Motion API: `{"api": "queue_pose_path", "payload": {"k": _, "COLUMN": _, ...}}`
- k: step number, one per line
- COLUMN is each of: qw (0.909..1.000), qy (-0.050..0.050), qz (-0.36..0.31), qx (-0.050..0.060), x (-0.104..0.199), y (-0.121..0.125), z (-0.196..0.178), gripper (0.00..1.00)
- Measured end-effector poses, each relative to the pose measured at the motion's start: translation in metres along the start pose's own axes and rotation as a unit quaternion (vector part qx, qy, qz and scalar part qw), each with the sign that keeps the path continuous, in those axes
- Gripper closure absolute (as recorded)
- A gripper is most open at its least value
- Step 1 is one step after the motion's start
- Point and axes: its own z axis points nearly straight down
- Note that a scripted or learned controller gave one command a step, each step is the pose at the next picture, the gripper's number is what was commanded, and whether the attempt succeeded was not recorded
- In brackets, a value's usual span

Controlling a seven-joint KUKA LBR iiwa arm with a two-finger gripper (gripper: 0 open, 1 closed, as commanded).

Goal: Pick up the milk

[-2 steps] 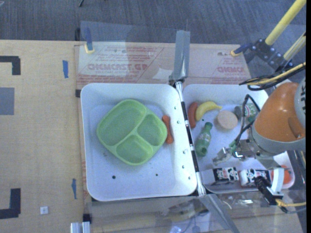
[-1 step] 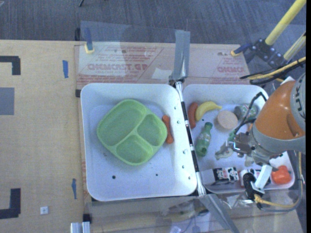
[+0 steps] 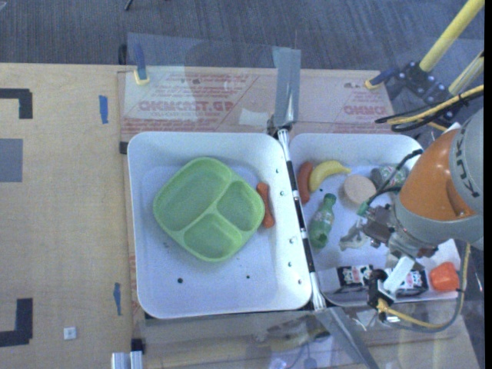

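My grey arm with its orange band (image 3: pixel 437 181) reaches in from the right, over the right-hand shallow white bin (image 3: pixel 361 141), and my hand (image 3: pixel 367 235) hangs low above the middle of that bin. From up here I cannot tell whether it is clenched or released; the wrist hardware blocks the view.

The milk, a small flat carton with a black-and-white printed face (image 3: pixel 355 275), lies on its side at the near edge of the right bin. It sits just below my hand, partly tucked under a white piece of my wrist. The print is too small to read. Just right of it, in the near right corner, is a small orange block (image 3: pixel 443 277).

Left of my hand, a green plastic bottle (image 3: pixel 321 220) lies tilted, neck pointing up and to the right. Further back, a yellow banana (image 3: pixel 327 171) curves beside a red-orange rounded piece (image 3: pixel 305 180), with a tan round disc (image 3: pixel 357 190) near them.

In the left-hand white bin (image 3: pixel 146 206), a light green three-compartment plate (image 3: pixel 209 207) rests in the middle, and a small orange carrot-shaped piece (image 3: pixel 265 204) touches its right rim. Both bins sit on the pale wooden tabletop (image 3: pixel 61 206).
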Motion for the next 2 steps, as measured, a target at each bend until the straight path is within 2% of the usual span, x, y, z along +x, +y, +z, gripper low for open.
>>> {"api": "queue_pose_path", "payload": {"k": 1, "qw": 0.9978, "qy": 0.000, "qz": 0.066, "qx": 0.001, "x": 0.037, "y": 0.071, "z": -0.032, "gripper": 0.00}}
{"api": "queue_pose_path", "payload": {"k": 2, "qw": 0.9776, "qy": 0.007, "qz": 0.210, "qx": -0.008, "x": -0.019, "y": 0.030, "z": 0.014, "gripper": 0.00}}
